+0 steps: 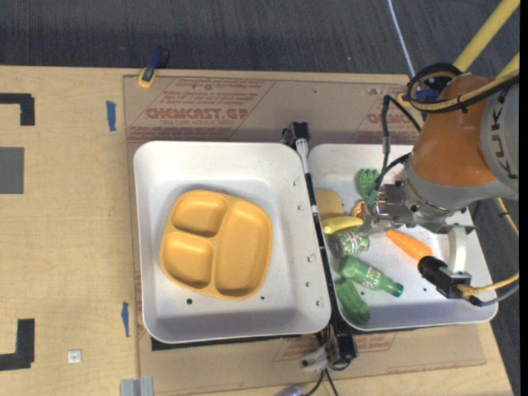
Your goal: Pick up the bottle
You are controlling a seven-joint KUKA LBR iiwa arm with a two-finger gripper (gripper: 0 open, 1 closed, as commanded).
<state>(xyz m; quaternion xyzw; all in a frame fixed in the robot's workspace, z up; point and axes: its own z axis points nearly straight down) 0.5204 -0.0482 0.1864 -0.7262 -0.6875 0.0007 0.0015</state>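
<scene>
A green plastic bottle (372, 276) lies on its side in the right bin (429, 310), its cap end pointing right. Just above it lies a small container (354, 242) with a green and red label. My gripper (370, 214) hangs over the middle of that bin, above the labelled container and beside a yellow banana (341, 224). The grey and orange wrist covers most of the gripper. The green bottle lies apart from the gripper, nearer the bin's front wall.
The right bin also holds an orange carrot (407, 242), a dark green vegetable (353, 302), a green leafy piece (366, 180) and a tan item (328, 200). A yellow divided plate (216, 242) sits in the left bin (157, 221). A black cable connector (441, 277) hangs over the right bin's right side.
</scene>
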